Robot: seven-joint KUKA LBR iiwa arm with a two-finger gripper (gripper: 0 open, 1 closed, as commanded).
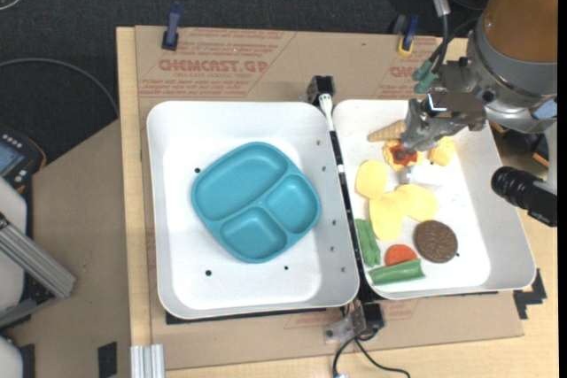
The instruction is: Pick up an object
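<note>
Green bean pieces (395, 273) lie at the right bin's (505, 270) lower edge. Higher up, the gripper (409, 157) hangs over a red-and-yellow toy (400, 156); its finger spread can't be made out.

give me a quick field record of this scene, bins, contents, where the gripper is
left bin: holds a blue divided plate
right bin: toy food, including yellow pieces, a brown round cookie, green bean pods, a red piece
gripper: low over the far end of the right bin, above a red and yellow item
fingers: cannot tell
held: nothing visibly held
</note>
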